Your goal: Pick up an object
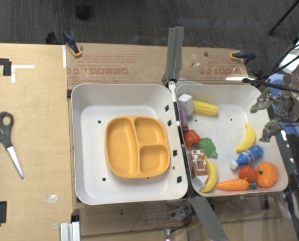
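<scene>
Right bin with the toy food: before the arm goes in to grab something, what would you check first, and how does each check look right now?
1. Items in right bin: ok, many.
2. Gripper above that bin's right edge: ok.
3. Gripper free of any item: ok, nothing between its fingers.
4. Easy target: ok, banana lies apart from the rest.
5. Crowding: not ok, tomato, pumpkin and carrot touch in the corner.
6. Fingers wide enough: cannot tell.

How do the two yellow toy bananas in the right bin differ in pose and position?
The yellow toy banana nearer the right wall lies alone on bare bin floor, above the blue toy bottle. The yellow toy banana at the bin's front edge lies beside a brown packet, its lower end close to the orange toy carrot. Both are curved, stand roughly upright in the view and lie in the right white bin.
</scene>
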Tool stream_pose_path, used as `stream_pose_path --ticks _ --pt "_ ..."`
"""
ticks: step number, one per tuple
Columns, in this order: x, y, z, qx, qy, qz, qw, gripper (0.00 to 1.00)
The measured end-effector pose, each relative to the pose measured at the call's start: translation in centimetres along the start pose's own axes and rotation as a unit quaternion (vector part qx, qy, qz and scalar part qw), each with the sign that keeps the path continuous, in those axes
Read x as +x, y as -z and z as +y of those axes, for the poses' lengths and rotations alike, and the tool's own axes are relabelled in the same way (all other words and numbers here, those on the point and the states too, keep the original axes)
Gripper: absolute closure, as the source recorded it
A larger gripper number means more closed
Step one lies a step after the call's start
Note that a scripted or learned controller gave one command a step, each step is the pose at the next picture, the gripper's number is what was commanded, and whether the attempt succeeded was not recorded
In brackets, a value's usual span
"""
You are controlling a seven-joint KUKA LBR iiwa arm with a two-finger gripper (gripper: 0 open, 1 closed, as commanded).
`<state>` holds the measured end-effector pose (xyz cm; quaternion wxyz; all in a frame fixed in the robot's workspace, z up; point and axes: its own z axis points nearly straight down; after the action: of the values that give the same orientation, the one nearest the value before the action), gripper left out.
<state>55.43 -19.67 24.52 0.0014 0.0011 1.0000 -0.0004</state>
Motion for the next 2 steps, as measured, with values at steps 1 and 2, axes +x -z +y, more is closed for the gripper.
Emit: stream_pose_path --ticks 1,2 --pt "2.5 -15.2 -0.3 0.0 0.034 -0.001 0.9994 0.0" --pt "5.8 -14.3 -2.6 0.006 -0.014 -0.02 0.9997 0.0"
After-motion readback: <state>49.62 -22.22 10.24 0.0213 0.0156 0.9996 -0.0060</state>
